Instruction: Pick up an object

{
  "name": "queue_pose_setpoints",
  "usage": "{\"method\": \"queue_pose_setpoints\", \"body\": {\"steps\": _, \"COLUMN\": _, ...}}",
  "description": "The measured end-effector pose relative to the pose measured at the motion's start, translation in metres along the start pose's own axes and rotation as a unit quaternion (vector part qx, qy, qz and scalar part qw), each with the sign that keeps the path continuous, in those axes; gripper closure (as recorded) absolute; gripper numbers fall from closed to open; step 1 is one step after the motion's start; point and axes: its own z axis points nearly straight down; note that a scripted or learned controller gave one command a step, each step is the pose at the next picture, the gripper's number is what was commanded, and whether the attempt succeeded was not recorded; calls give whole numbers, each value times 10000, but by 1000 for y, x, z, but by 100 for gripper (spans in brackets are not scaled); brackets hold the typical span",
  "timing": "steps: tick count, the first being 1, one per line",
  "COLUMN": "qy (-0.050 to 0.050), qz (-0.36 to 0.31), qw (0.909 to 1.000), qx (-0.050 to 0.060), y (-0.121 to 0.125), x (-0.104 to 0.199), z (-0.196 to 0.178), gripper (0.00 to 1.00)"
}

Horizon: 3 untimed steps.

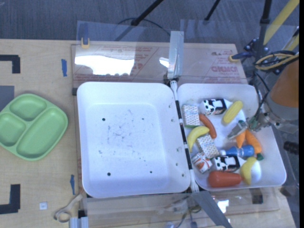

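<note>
The right bin (pixel 275 167) holds a crowd of toy foods. Among them are a black-and-white cow (pixel 213 106), a yellow corn-like piece (pixel 232 112), a red-orange sausage (pixel 207 126), a banana (pixel 196 135), small cartons (pixel 191 115), an orange carrot (pixel 251 140), a blue bottle (pixel 240 152), a second cow (pixel 227 163), a red piece (pixel 224 178) and a yellow-white piece (pixel 251 170). My gripper (pixel 241 127) is low over the right side of this bin, just above the carrot's upper end. Nothing is visibly held.
The left bin (pixel 90 99) is beside it, with only faint marks on its floor. A green divided plate (pixel 31 126) lies on the bench at far left. Clear plastic panels stand behind both bins. Cables and tripod legs crowd the upper right.
</note>
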Motion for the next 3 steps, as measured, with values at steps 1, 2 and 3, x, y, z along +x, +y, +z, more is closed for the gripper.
{"method": "queue_pose_setpoints", "body": {"steps": 1, "qy": -53, "qz": 24, "qw": 10000, "qx": -7, "y": -1, "x": -5, "z": -9, "gripper": 100}}
{"method": "queue_pose_setpoints", "body": {"steps": 2, "qy": -48, "qz": -122, "qw": 9999, "qx": 38, "y": 16, "x": -15, "z": 3, "gripper": 100}}
{"method": "queue_pose_setpoints", "body": {"steps": 3, "qy": -51, "qz": 1228, "qw": 9924, "qx": 44, "y": 24, "x": -16, "z": -116, "gripper": 100}}
